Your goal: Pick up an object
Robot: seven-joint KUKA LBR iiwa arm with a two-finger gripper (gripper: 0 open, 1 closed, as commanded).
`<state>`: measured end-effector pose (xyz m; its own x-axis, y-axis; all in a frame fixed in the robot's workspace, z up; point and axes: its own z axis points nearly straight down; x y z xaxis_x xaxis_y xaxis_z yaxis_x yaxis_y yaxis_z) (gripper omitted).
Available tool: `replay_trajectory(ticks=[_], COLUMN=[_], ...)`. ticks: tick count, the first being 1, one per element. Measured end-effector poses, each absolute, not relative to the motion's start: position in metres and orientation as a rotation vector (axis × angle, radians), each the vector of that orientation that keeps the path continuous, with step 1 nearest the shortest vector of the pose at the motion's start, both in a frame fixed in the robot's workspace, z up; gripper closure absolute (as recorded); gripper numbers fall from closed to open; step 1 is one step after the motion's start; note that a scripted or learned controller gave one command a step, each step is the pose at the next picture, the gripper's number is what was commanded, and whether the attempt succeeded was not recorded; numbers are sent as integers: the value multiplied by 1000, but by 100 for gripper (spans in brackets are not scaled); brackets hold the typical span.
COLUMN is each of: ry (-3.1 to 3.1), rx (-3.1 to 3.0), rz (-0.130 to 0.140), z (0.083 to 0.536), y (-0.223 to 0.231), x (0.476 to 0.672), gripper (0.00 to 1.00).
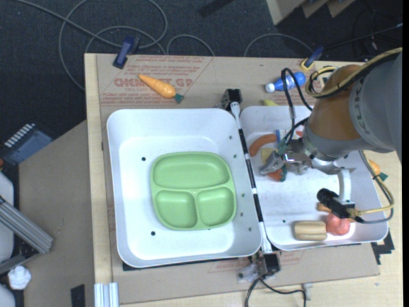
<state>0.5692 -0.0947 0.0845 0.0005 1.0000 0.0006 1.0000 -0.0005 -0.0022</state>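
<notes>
Bench [96,190]: tan board bearing two shallow white bins side by side.
Left bin [128,139]: holds a green divided tray [192,189], lying flat near its middle.
Right bin [287,203]: the arm [358,110] reaches in here from the right — grey, with an orange band.
Gripper [276,163]: low over the bin's upper left part, among small red and orange pieces [259,144]; whether its jaws are wide or closed cannot be told.
Loose items: a tan bread-like block [310,230] and a pink-red item [339,225] — just beside each other near the bin's front edge.
Carrot [160,86]: lies on the board behind the left bin.
</notes>
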Motion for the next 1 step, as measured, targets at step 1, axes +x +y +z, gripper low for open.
replay_trajectory(ticks=[1], ry=[-2220], rx=[-2222], rz=[1], z=[94], y=[-94], x=[570], gripper=[100])
